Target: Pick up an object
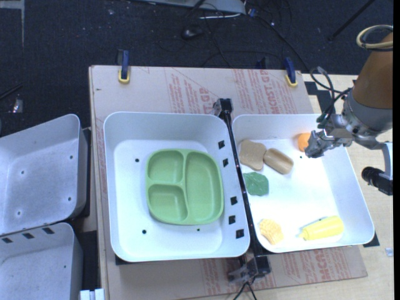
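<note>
- Bins: the left bin [119, 167] carries a green divided tray [185, 186]; the right bin [350, 186] carries small toy foods.
- Arm's gripper [314, 147] hangs at the right bin's far edge, just beside an orange ball [302, 141]; whether its fingers are parted, I cannot tell.
- Yellow corn cob [322, 228] lies near the front edge, long axis left-right; likely light, stiff, slippery. Grip across its middle.

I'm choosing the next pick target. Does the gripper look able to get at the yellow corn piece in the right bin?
Probably yes. The yellow corn piece lies alone on the right bin's floor, with nothing over it. The gripper hovers at the bin's far side by the orange piece.
</note>
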`<act>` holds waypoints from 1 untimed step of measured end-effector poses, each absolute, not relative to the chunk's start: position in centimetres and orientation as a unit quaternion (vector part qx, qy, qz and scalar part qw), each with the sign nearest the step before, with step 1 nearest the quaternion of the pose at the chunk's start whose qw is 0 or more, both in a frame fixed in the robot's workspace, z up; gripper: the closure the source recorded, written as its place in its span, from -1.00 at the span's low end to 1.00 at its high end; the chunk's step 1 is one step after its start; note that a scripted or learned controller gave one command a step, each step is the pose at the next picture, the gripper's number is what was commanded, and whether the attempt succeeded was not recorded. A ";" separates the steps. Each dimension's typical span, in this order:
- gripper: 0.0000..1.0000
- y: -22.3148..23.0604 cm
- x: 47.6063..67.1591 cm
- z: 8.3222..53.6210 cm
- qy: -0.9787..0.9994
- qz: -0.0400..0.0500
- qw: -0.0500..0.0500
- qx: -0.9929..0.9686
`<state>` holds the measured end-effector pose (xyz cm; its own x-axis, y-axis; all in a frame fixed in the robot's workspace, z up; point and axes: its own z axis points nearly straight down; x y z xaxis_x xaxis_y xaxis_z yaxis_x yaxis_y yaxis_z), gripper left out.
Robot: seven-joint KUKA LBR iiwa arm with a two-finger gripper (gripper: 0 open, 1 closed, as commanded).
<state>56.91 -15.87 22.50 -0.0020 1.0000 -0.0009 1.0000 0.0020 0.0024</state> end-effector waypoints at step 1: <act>1.00 -11.6 56.9 22.7 0.709 0.000 -0.001 0.705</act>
<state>56.86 -11.58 22.69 -0.0062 1.0000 0.0010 1.0000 0.0062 -0.0007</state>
